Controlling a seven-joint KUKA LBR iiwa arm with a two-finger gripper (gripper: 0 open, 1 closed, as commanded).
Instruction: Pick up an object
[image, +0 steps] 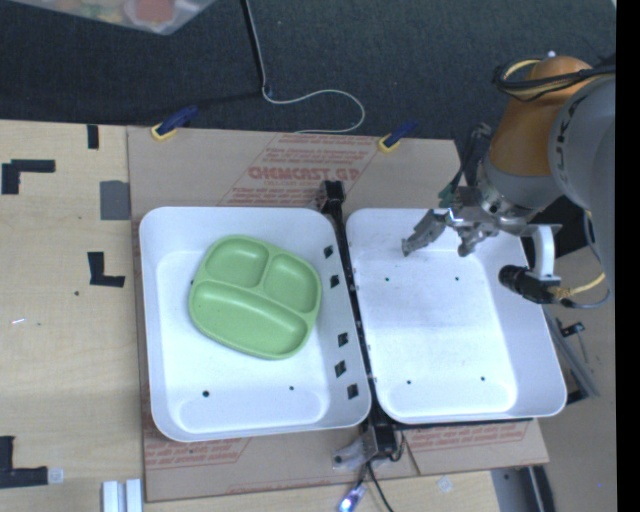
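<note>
A green divided plate (256, 295) lies in the left white bin (170, 400), toward its upper middle. My gripper (442, 240) hangs over the upper part of the right white bin (520, 395), well to the right of the plate. Its two fingers are spread apart with nothing between them. The grey arm with the orange band (535, 110) reaches in from the upper right.
A black divider with clips (345, 300) runs between the two bins. Both bins sit on a cardboard sheet (290, 170). A white cable (310, 100) loops across the dark floor behind the bench.
</note>
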